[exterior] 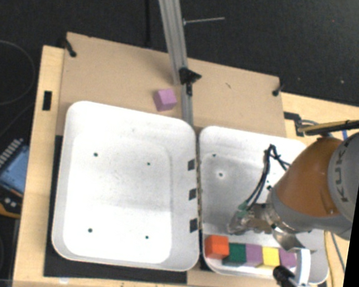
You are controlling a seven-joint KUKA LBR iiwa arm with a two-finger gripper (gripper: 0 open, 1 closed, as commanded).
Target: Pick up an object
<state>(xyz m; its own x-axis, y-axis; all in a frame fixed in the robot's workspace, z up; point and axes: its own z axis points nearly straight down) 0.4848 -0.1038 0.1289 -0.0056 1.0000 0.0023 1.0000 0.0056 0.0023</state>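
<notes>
Along the front edge of the right bin (232, 155) lies a row of small blocks: an orange one (218, 246), a green one (237, 253), a purple one (253, 254), a yellow one (270, 257) and another purple one (287, 259). My gripper (246, 220) hangs low over this bin, just behind the row and above the green and purple blocks. The wrist and orange band (309, 181) hide its fingers, and nothing shows between them.
The left bin (125, 185) sits beside the right one. A loose purple block (165, 100) rests on the bench behind the left bin. A slanted metal pole (176, 43) rises from between the bins at the back. Cables and a pendant lie off the bench at left.
</notes>
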